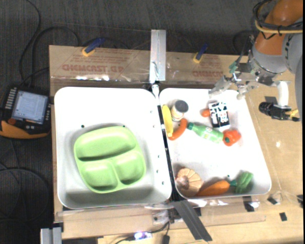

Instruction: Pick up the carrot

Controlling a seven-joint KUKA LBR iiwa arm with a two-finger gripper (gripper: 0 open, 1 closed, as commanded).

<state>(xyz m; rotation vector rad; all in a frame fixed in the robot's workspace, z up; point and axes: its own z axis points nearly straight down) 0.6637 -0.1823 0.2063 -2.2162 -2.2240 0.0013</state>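
The carrot (214, 188) lies partly hidden behind the bin's (262, 159) near rim.

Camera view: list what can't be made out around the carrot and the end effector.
- Carrot: its blunt end is hidden against the tan shell-like toy.
- End effector: too small and blurred to read its opening.
- Arm: cut off by the top right edge.
- Black-and-white packet: label too small to read.

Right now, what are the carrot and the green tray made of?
The carrot looks like toy plastic: smooth, even orange with a stiff green top. The green tray also looks like molded plastic, matte, with rounded compartments. Both are guesses from how they look.
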